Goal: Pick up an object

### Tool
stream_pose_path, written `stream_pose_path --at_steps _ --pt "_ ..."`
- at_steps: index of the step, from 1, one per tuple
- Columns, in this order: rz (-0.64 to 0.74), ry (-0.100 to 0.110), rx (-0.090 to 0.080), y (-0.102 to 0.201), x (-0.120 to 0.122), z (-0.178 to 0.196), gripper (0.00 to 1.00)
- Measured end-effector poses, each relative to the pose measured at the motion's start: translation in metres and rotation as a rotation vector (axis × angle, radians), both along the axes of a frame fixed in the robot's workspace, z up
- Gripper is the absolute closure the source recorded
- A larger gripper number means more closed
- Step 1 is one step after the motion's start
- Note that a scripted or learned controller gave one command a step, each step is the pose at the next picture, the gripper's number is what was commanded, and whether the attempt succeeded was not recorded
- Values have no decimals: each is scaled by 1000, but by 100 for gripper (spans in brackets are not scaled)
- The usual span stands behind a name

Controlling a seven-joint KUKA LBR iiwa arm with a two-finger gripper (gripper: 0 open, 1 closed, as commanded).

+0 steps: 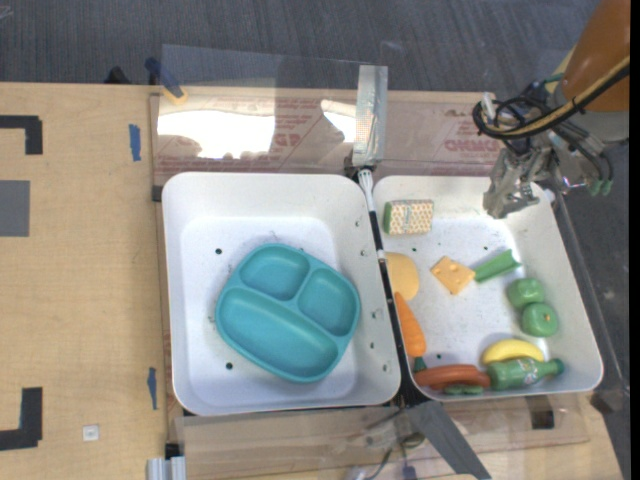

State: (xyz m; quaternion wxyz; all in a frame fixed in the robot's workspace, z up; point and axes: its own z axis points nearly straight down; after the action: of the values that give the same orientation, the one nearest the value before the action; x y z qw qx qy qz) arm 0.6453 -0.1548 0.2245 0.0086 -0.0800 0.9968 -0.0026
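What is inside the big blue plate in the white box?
The blue plate has three sections, and I see no food in any of them. It lies in the left bin. Whatever is under the plate is covered, so I cannot tell.

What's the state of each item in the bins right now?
Gripper: above the right bin's far corner, nothing seen between its fingers.
Teal plate: right side up in the left bin.
Green bottle: lying on its side.
Banana: lying by the bottle.
Carrot: lying against the divider.
Cheese wedge: flat, loose.
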Motion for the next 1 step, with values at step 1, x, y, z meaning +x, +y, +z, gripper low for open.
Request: stream_pose_path --at_steps 1 --pt "2 9 3 2 -1 -5 0"
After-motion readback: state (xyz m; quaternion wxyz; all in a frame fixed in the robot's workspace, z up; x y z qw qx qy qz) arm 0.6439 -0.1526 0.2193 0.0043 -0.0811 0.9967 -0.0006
